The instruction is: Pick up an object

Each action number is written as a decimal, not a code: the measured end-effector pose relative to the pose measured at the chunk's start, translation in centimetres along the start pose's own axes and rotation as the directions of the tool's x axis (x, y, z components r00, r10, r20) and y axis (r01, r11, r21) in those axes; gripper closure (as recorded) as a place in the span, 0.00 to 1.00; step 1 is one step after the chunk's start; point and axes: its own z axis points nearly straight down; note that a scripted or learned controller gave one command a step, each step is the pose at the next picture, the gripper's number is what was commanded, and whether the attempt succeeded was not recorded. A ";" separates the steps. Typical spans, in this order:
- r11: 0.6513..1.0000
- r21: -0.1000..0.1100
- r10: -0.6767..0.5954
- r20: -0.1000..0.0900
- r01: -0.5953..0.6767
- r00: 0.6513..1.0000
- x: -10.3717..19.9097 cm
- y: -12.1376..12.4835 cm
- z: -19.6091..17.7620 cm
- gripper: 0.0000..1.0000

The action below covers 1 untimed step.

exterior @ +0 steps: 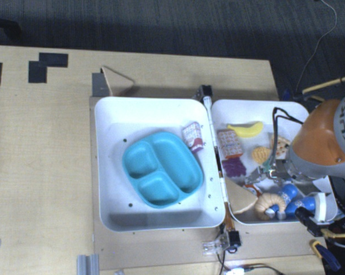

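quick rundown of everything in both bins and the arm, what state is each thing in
blue divided plate: lying flat in the left bin, tilted askew
small packet: beside the plate's upper right edge
banana: lying in the right bin, top
printed box: lying flat
purple item: lying below the box
croissant-shaped item: near the front wall
gripper: low in the right bin, grip unclear
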 end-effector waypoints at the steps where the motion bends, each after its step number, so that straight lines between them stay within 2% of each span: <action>1: 1.000 -0.005 -0.003 -0.003 0.003 1.000 0.1 0.3 -1.3 1.00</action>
